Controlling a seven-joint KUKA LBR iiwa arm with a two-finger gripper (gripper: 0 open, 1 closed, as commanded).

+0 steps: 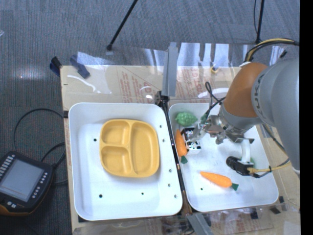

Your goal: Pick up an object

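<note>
The grey arm (pixel 274 102) reaches into the right bin (pixel 266 190). The left bin (pixel 83 190) carries a yellow divided plate (pixel 130 147). The claw (pixel 194 140) hangs low beside an upright carrot (pixel 181 144); I cannot tell how open it is. Another carrot (pixel 216 179) lies near the front, and a green vegetable (pixel 186 118) is behind.

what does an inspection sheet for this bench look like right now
surface: bench bearing left bin and right bin, side by side.
job's things: two carrots in right bin, one by its left wall, one nearer the front; green toy near its back left corner.
clutter: yellow divided plate in left bin.
grippers: gripper low in right bin beside the left carrot; finger state unclear.
cables: yellow and black cables over the arm; black cord on the floor.
surroundings: handheld screen unit on grey carpet; tripod leg.
</note>
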